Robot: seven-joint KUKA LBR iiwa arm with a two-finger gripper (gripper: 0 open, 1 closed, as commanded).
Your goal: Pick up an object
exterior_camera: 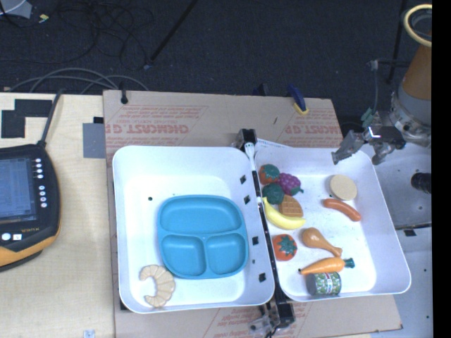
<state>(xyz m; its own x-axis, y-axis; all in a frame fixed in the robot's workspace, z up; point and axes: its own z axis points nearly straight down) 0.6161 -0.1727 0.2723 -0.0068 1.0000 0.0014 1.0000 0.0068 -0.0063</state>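
The right bin (384, 210) holds several toy foods. Among them are purple grapes (289, 183), a yellow banana (281, 219), a tan round biscuit (343, 187), a sausage (342, 209), a tomato (285, 247), a drumstick (320, 240), a carrot (325, 265) and a small can (324, 284). My gripper (366, 148) hangs over the bin's far right corner, above and right of the biscuit. It is open, its dark fingers spread, and nothing sits between them.
The left bin (134, 189) carries a blue divided plate (203, 234) and a croissant (158, 285) at its near left corner. A black ridge (254, 210) joins the bins. A tablet pendant (25, 199) lies on the bench at far left.
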